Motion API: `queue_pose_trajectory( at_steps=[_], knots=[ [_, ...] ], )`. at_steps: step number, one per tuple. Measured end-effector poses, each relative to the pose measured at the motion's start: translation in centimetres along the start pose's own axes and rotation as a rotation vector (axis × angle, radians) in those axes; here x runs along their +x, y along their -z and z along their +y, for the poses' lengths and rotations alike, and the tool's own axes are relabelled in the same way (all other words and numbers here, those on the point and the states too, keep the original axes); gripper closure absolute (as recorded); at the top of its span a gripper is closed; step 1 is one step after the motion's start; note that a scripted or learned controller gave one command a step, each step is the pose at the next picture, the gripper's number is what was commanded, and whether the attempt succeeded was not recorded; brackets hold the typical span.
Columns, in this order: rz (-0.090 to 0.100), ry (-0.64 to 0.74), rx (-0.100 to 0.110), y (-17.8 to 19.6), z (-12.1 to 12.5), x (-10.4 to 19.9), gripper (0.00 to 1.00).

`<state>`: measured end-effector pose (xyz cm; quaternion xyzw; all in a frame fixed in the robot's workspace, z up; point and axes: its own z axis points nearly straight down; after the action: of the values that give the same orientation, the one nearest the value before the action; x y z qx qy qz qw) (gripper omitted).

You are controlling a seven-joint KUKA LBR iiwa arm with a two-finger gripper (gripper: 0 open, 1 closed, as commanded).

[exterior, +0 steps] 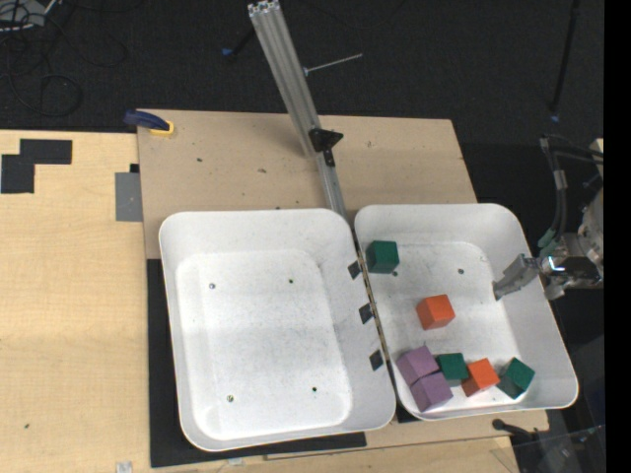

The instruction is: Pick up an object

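Small blocks wait in the right bin (532, 264).
The orange block (435, 311) sits alone; it looks light and hard, so pinch its flat sides. I cannot tell the state of the claw (515, 277).

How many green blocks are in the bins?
3, all in the right bin: one green block near its far left corner, one in the near cluster beside the purple blocks, and one at the near right corner. Others could be hidden.

Arm (590, 227) cut off at right edge; gripper (520, 275) perhaps blurred.
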<state>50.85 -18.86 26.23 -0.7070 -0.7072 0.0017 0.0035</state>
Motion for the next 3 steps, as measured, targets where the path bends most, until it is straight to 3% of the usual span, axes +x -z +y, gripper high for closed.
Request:
queue_pose_trajectory(
  at_steps=[1,3],
  knots=[
    [-0.001,-0.002,-0.005,0.2,0.1,-0.1,0.00],
    [0.001,-0.002,0.001,-9.8,-0.3,-1.4,0.00]
  ],
)
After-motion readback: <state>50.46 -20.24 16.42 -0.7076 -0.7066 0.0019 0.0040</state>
